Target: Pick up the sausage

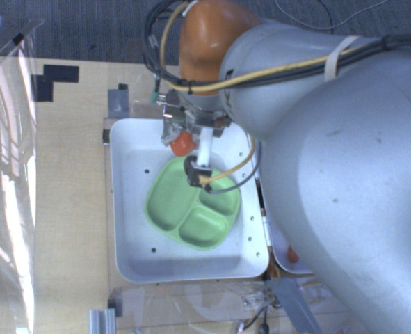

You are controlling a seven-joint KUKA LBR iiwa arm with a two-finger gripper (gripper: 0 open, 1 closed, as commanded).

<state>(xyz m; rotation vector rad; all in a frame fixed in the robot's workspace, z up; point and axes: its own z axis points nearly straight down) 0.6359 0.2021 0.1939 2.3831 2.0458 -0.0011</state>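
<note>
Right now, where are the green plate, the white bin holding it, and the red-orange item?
green plate (169, 200), camera view, its left compartment.
white bin (130, 202), camera view, bare floor left of the plate.
red-orange item (181, 145), camera view, its visible middle.

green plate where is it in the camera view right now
In the camera view the green divided plate lies near the middle of the left white bin. A small red-orange item sits just beyond its far edge, toward the top of the picture.
</note>
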